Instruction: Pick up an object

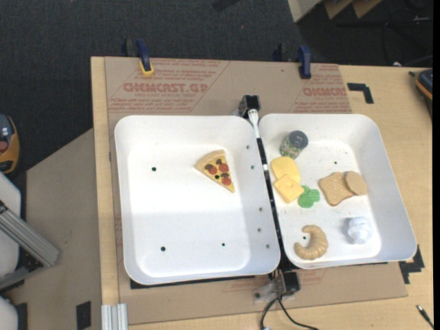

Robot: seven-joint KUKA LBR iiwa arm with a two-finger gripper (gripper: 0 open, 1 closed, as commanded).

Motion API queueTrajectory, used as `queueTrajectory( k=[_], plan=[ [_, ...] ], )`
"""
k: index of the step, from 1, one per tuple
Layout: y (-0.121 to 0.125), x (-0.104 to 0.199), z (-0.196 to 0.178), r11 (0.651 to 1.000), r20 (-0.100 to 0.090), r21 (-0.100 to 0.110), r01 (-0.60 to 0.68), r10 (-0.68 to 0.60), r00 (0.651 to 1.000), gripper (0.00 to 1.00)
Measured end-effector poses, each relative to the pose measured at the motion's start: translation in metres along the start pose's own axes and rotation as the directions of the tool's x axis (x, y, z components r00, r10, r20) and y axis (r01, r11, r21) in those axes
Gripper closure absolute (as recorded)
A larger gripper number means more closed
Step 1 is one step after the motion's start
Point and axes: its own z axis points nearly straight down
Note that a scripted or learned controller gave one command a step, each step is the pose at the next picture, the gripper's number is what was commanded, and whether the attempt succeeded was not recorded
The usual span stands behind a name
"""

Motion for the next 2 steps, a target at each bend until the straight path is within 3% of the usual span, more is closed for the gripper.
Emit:
queueTrajectory(
  k=[1,2],
  plan=[
    [0.000,-0.089,0.000,1.000,0.002,0.000,-0.002,0.002,1.000,1.00],
    [-0.002,0.012,0.176,1.000,-0.010,0.022,0.014,-0.014,1.000,1.00]
  ],
)
